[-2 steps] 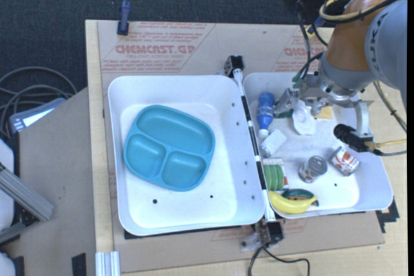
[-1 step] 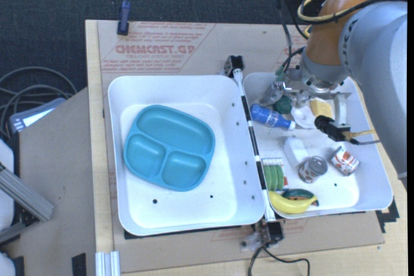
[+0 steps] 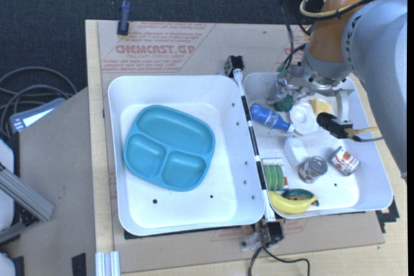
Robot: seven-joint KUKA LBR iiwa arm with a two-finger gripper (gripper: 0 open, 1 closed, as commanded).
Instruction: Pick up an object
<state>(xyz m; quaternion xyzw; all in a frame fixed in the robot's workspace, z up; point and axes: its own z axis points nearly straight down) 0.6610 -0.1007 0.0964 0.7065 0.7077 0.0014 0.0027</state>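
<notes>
Grey and orange, your arm reaches in from the right and puts its gripper (image 3: pixel 289 91) low over the far left part of the right white bin (image 3: pixel 375 187). You cannot tell how the hand stands. Just beside it lies a blue plastic bottle (image 3: pixel 268 117), with a white round object (image 3: pixel 301 117) touching its right end. Nearer you sit a silver tin can (image 3: pixel 312 169) and a yellow banana (image 3: pixel 290 203). A blue divided plastic plate (image 3: pixel 169 147) rests in the left white bin (image 3: pixel 129 90).

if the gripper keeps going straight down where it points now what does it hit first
Probably the clutter beneath the gripper at the back of the right bin: the blue bottle or the white object beside it. Depth is unclear.
</notes>
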